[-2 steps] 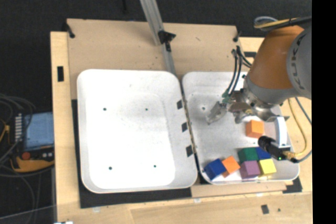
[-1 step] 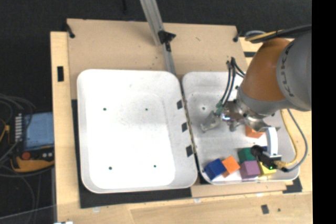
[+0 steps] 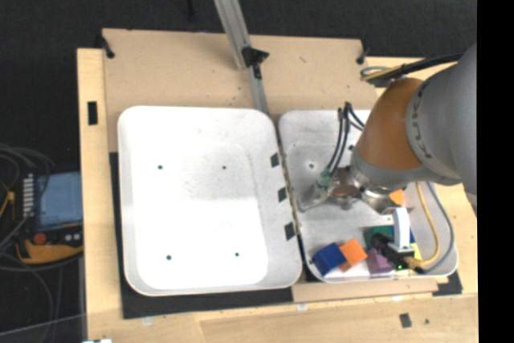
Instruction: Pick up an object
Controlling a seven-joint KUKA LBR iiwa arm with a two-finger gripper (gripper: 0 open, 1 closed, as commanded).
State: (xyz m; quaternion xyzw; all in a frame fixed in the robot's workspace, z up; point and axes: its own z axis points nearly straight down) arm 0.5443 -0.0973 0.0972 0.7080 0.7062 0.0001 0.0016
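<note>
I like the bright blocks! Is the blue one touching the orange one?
Touching. In the camera view the blue block and orange block sit side by side in the right bin, edges meeting with no white bin floor between them.

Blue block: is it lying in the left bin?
No. The blue block lies in the right bin, beside the orange block near its front edge.

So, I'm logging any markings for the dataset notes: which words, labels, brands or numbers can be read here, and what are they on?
None can be read.
Blue device left of the bench: no legible text at this size.
Blue block, orange block and the other objects in the right bin: no readable print.
</note>
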